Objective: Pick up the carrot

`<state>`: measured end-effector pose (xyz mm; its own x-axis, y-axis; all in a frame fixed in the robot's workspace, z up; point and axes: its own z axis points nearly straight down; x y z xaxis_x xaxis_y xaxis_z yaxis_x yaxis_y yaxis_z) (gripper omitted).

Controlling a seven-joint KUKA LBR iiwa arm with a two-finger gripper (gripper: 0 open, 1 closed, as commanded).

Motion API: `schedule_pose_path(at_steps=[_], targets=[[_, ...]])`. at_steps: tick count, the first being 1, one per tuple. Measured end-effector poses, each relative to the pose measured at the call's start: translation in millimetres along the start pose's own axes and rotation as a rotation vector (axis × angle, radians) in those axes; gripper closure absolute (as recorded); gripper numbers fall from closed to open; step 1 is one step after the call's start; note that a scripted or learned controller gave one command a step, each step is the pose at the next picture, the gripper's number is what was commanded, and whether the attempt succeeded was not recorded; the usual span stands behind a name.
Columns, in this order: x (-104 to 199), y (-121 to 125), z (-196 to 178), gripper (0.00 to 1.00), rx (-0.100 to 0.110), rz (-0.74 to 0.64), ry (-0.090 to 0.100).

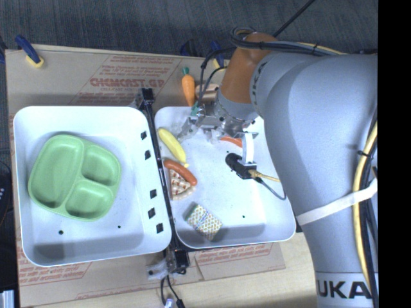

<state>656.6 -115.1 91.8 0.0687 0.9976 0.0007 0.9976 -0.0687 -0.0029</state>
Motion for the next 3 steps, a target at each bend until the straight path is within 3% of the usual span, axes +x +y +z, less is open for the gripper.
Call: schedule_pose_path(at_steps=[1,2,3], targets=[[-16.1,0.9,-88.0,0.00,0.000,0.142,-0.001],[-90.0,5.4,-44.3,0.00,0.001,0.183,-0.001],[-31.8,1.8,-2.7,0.00,0.003,0.317,0.001]])
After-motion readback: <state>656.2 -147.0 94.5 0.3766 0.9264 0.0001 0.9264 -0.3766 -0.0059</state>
